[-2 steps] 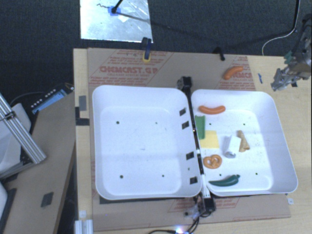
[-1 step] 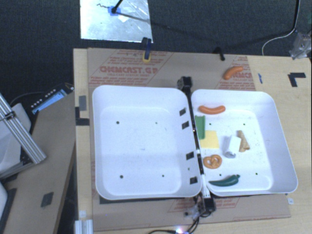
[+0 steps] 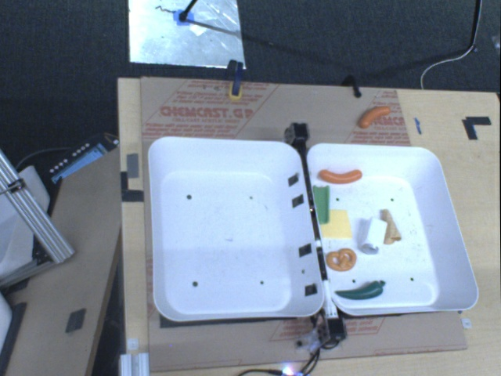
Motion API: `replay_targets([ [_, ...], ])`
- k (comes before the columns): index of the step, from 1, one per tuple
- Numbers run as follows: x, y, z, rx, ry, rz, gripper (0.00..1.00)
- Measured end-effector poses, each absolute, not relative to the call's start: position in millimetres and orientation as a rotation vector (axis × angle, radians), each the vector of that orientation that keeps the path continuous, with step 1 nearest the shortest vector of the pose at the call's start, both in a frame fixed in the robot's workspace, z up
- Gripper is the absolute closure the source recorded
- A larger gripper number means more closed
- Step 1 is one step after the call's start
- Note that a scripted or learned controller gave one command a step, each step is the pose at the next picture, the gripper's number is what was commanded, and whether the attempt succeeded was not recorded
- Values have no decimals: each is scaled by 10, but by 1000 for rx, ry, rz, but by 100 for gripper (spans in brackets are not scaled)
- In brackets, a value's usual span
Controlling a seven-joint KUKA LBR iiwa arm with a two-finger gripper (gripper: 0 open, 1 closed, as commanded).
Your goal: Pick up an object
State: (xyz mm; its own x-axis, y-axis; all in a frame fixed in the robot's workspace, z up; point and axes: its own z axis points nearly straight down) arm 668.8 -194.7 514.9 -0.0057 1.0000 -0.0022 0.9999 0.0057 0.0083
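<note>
The right bin (image 3: 446, 210) holds several small items. An orange sausage (image 3: 340, 175) lies near its far edge. A green strip (image 3: 321, 200) runs along the divider, and a yellow square (image 3: 337, 225) sits beside it. A white cylinder (image 3: 369, 236) and a tan stick (image 3: 389, 225) rest side by side in the middle. Nearer the front are a brown pretzel (image 3: 341, 260) and a dark green pepper (image 3: 361, 290).
The left bin (image 3: 227, 225) stands beside the right one, joined by black clips. Another orange sausage (image 3: 373, 117) lies on the cardboard sheet behind the bins. A blue and yellow clamp (image 3: 234, 79) sits at the bench's back edge.
</note>
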Motion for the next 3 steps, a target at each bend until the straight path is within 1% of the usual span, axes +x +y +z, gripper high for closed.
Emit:
replay_targets([
  [1,6608,-1420,3996,2216,2229,-2,100],
  [2,6465,-2092,3623,2221,2218,-1,100],
  [3,6691,-1841,5455,2201,2217,15,100],
])
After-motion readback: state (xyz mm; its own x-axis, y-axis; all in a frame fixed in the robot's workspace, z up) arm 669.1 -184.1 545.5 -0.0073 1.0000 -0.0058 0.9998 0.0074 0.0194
